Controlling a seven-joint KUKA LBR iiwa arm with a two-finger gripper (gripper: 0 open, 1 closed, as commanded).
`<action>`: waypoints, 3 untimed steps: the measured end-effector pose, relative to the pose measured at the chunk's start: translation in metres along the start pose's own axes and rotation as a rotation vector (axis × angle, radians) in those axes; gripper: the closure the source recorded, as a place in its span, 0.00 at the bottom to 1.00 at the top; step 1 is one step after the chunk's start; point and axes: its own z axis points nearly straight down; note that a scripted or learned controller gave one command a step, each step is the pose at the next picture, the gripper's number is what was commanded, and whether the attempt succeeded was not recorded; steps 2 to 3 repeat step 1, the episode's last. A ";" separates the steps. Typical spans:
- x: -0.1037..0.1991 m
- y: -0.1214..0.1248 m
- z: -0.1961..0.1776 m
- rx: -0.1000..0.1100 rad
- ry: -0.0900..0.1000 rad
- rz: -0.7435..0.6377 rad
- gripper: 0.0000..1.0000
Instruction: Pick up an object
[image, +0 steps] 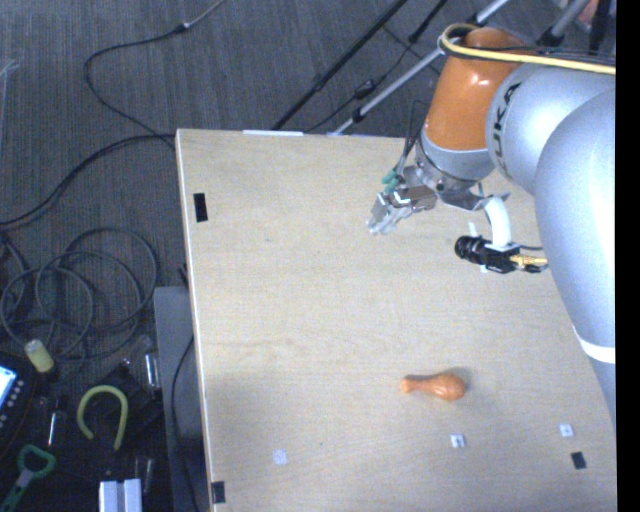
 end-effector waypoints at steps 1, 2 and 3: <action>-0.071 -0.020 0.070 0.002 -0.002 -0.051 1.00; -0.071 -0.020 0.070 0.002 -0.002 -0.051 1.00; -0.071 -0.020 0.070 0.002 -0.002 -0.051 1.00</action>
